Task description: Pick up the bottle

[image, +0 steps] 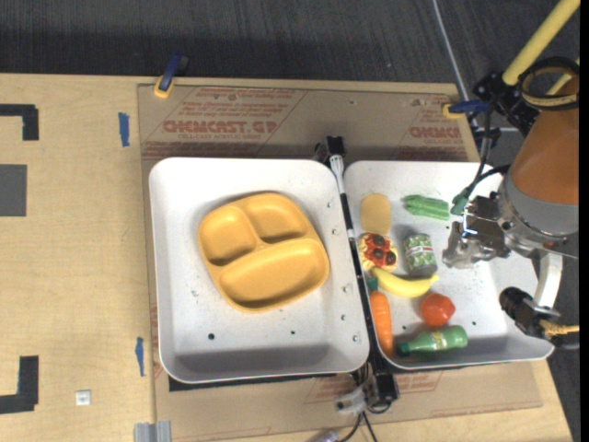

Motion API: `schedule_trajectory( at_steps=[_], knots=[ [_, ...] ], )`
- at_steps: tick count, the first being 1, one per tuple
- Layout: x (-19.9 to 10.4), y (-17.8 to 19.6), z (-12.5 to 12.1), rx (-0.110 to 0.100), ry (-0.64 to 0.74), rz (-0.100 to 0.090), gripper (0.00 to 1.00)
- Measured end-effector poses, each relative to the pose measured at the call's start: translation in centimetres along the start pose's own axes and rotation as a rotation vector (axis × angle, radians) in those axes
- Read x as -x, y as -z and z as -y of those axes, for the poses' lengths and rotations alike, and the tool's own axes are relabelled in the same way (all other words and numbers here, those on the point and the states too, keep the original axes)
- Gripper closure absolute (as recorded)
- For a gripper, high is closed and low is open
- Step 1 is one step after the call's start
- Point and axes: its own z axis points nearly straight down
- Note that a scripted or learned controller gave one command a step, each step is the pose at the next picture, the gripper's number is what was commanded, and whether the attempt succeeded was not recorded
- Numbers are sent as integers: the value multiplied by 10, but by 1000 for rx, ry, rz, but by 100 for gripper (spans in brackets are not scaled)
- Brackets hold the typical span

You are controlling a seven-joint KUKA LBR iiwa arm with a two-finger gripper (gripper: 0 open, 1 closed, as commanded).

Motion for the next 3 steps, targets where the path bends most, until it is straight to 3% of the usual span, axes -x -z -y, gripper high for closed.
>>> schedule_trajectory(
  at_steps=[1, 2, 3],
  knots=[
    [-19, -57, -47, -1, 96, -1, 100],
    [26, -79, -154, 3, 347, 1, 100],
    [70, -33, -206, 4, 206, 1, 100]
  ],
)
